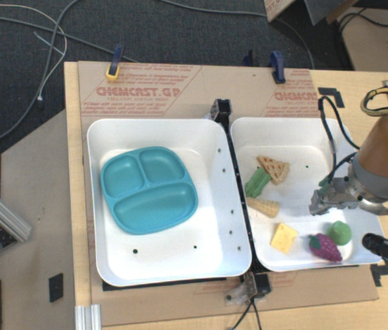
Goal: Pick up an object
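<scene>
In the right bin [297,130] lie a tan waffle-like wedge [274,168], a green toy vegetable [257,182], a pale corn-like piece [264,206], a yellow cheese block [283,238], purple grapes [325,247] and a round green piece [340,232]. My gripper [329,202] hangs low over the bin's right side, just above the round green piece and apart from it. Nothing shows between its fingers.
The left bin [111,260] holds a teal divided plate [149,189]. A black divider clamp [221,108] sits between the bins at the back. Blue clamps [116,59] pin the cardboard. Cables run over the right bin's far corner.
</scene>
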